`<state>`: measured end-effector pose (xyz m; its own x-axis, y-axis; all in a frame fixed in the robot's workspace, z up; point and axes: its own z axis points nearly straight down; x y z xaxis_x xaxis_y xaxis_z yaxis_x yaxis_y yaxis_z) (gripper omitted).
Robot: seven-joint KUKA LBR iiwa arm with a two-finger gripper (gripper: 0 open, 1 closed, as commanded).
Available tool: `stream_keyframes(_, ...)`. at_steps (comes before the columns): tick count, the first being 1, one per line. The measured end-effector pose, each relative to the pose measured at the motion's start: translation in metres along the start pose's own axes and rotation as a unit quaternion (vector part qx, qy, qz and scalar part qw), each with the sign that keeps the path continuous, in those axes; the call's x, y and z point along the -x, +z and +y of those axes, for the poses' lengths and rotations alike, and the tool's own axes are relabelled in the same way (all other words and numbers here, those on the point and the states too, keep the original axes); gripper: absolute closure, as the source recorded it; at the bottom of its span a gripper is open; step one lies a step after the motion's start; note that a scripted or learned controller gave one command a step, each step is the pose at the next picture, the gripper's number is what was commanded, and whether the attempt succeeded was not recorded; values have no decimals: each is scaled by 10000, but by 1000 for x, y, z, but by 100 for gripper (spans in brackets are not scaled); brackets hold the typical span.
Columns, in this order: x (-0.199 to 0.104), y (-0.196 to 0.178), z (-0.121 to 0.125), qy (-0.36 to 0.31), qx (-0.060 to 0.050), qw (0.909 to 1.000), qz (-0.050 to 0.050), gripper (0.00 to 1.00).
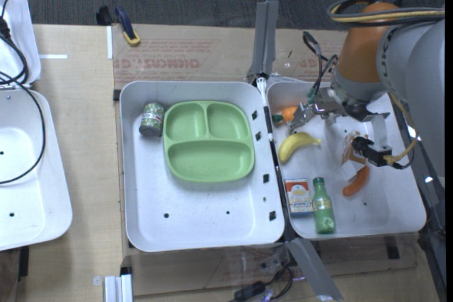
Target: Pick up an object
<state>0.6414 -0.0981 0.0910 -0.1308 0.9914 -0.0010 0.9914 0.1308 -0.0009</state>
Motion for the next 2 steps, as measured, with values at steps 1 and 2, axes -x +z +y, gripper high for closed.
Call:
stream_keyframes(1,1,-9,0,9,5,10000,-5,100)
stream_keyframes(2,1,-9,0,11,4,10000,-4,0)
